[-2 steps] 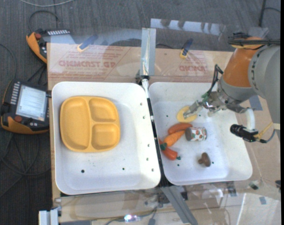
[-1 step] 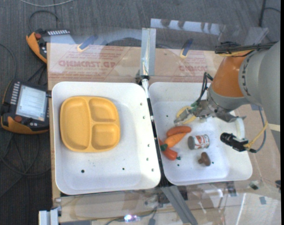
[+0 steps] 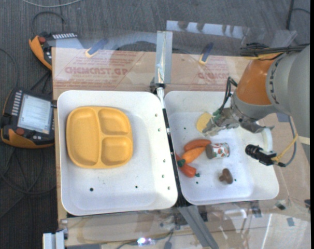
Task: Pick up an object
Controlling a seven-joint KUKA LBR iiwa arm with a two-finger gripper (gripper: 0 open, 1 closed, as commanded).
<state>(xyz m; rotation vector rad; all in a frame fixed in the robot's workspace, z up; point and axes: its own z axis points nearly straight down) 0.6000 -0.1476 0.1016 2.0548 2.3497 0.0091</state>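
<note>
Gripper (image 3: 215,127) hung low over the right white bin (image 3: 260,188), by a pale yellow round piece (image 3: 202,121); I cannot tell its state. At far left, a yellow three-compartment plastic tray (image 3: 99,137) lay in the left white bin (image 3: 115,198). Rightward sat an orange toy carrot (image 3: 193,153), a red pepper (image 3: 187,170), a small red-labelled can (image 3: 218,150) and a brown lump (image 3: 225,176).

Left bin (image 3: 146,191) holds a divided tray (image 3: 99,137), set toward its left side. Right bin (image 3: 250,188), touching the left bin, holds a small can (image 3: 219,150). Left of the can: two carrots (image 3: 194,149) and a pepper (image 3: 187,170). Behind it: the claw (image 3: 215,126).
</note>
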